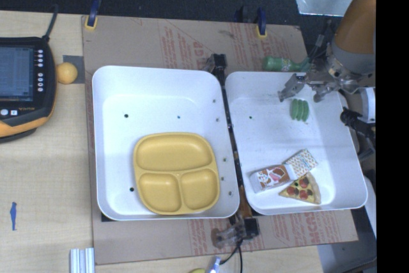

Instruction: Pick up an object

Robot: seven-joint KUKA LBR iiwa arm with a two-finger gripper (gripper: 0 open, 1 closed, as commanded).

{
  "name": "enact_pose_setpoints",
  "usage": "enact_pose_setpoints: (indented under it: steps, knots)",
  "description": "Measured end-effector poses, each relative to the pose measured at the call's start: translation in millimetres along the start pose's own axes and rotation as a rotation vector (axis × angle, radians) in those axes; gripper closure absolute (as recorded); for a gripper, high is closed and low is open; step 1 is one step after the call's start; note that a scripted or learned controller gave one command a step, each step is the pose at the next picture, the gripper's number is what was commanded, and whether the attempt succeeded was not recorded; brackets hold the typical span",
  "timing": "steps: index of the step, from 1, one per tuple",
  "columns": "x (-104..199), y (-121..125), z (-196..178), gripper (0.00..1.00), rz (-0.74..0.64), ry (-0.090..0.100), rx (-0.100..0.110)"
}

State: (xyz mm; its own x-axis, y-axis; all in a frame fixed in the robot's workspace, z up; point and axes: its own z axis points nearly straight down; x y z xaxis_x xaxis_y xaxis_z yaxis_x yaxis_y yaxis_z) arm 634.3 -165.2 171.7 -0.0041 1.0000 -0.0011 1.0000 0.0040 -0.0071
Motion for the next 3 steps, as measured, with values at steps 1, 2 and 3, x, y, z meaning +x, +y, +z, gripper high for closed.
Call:
enact_pose_setpoints:
  steps: [1, 2, 3]
  knots:
    - [-26, 7, 70, 0.0, 0.0, 0.0, -0.001]
    - [-27, 8, 58, 1.0, -0.002, -0.001, -0.002]
    - [-3, -31, -41, 1.0, 0.001, 0.001, -0.008]
